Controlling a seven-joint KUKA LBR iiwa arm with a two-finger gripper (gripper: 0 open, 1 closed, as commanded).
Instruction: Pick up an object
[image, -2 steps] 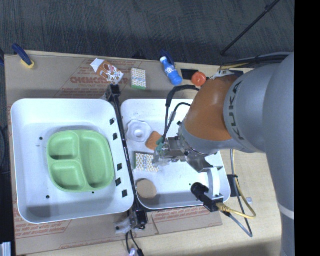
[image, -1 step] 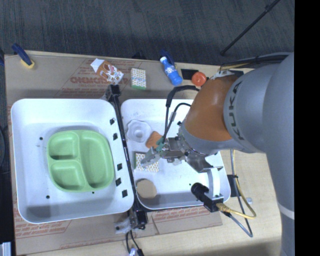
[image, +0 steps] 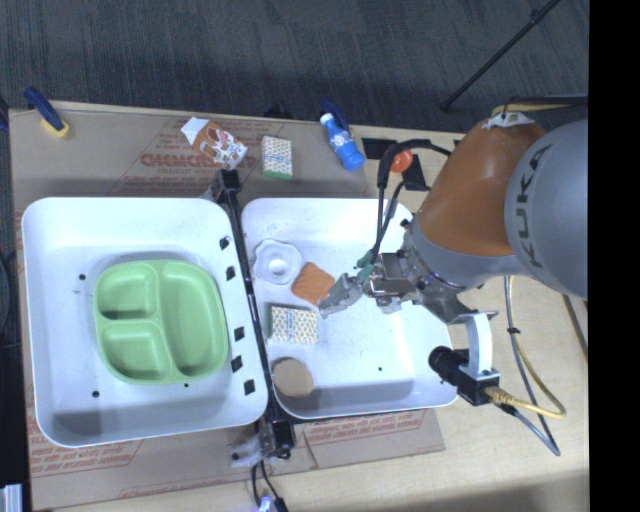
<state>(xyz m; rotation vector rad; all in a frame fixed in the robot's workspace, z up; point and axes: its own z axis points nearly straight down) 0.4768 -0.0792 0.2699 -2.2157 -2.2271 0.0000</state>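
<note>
Looming closest to the lens, the grey-and-orange arm reaches into the right bin, its claw low beside the orange block, likely lining up a grasp; whether it is released or clenched, I cannot tell. A patterned packet and brown disc lie near. The left bin keeps a green tray. Cardboard covers the surface; dark carpet lies beyond.

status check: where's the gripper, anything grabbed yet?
Gripper low in right bin, fingers at the orange block. Grasp unconfirmed. Patterned packet just below, white cup and brown disc nearby.
</note>
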